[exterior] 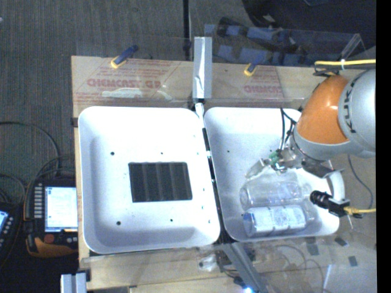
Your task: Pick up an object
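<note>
Reaching in over the right bin (229, 133), I hang above its far right part, my orange band (324, 118) over that bin's right rim. My gripper (282, 159) sits low near the bin's middle; whether it is released or clenched I cannot tell. Just below it, toward the bin's near wall, lies a clear plastic bottle (272, 191), and touching that, nearer the front rim, a white labelled bottle (276, 220). Left of this bin, the left bin (98, 139) holds a dark ribbed rectangle (160, 181).
</note>
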Controlling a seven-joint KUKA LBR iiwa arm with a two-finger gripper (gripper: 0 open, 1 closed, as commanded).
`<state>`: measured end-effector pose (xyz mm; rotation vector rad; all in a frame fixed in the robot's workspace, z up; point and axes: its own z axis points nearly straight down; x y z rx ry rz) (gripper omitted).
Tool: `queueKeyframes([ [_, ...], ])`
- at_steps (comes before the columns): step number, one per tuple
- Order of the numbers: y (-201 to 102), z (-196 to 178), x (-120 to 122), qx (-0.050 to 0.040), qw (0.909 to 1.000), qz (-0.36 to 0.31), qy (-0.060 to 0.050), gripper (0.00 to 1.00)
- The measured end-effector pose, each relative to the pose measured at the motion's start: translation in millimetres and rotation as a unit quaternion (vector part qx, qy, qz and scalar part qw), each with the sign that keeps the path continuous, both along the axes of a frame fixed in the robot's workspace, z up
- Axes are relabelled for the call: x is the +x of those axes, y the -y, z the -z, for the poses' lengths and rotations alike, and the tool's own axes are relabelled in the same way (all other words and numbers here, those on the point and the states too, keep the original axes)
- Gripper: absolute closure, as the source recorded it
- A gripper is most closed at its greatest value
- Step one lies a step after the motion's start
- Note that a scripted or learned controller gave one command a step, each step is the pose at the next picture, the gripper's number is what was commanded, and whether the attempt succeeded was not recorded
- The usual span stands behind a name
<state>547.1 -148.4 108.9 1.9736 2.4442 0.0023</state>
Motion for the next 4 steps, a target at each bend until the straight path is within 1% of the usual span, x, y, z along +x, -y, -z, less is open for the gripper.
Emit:
queueKeyframes([
  [1, 46.0, 18.3, 78.2, -0.0020, 0.9869, 0.161, 0.005, 0.00],
  [2, 65.5, -63.9, 67.0, -0.0022, 0.9712, 0.238, -0.001, 0.00],
  [3, 63.8, -73.4, 8.6, -0.0023, 0.9652, 0.261, -0.002, 0.00],
  [4, 25.7, -47.9, 38.8, -0.0014, 0.9726, 0.232, -0.001, 0.00],
])
